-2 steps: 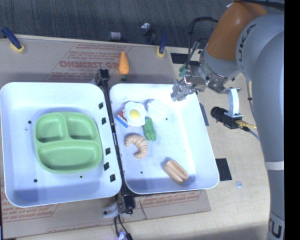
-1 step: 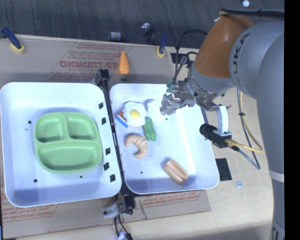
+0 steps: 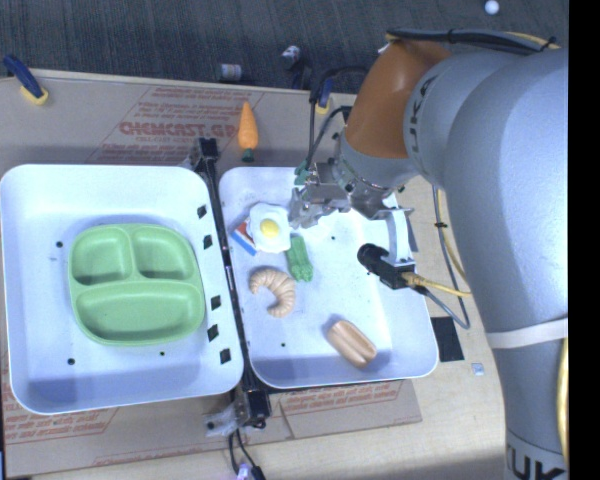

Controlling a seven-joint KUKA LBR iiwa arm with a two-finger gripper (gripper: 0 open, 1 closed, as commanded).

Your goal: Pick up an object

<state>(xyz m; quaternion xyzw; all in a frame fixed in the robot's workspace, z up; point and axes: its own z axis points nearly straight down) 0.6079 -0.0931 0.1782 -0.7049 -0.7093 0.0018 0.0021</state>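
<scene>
Two shallow white bins sit side by side on the cardboard-covered surface point(image 3: 160, 118). The left bin point(image 3: 30, 268), filling the left half of the frame, holds a green divided plate point(image 3: 135, 283) with three compartments, lying flat near the bin's middle.

The right bin point(image 3: 410, 338), at the centre of the frame, holds several toy foods. A fried egg point(image 3: 269, 229) lies in its upper left part, and a bit of red and blue shows at the egg's lower left edge, too small to identify. Just right of and below the egg is a green leafy vegetable piece point(image 3: 299, 259). Below that lies a tan croissant point(image 3: 274, 288), and toward the bin's lower right lies a hot dog in a bun point(image 3: 351, 341), well apart from the croissant.

An orange carrot point(image 3: 247, 127) lies outside both bins on the surface, above the gap between them, in the upper centre of the frame.

The grey arm with its orange band comes in from the upper right. Its tool point(image 3: 305, 208) is low over the upper part of the right bin, just beside the fried egg and above the green piece. Whether the tool is open or closed cannot be told from this angle, and nothing is visibly held in it.
</scene>
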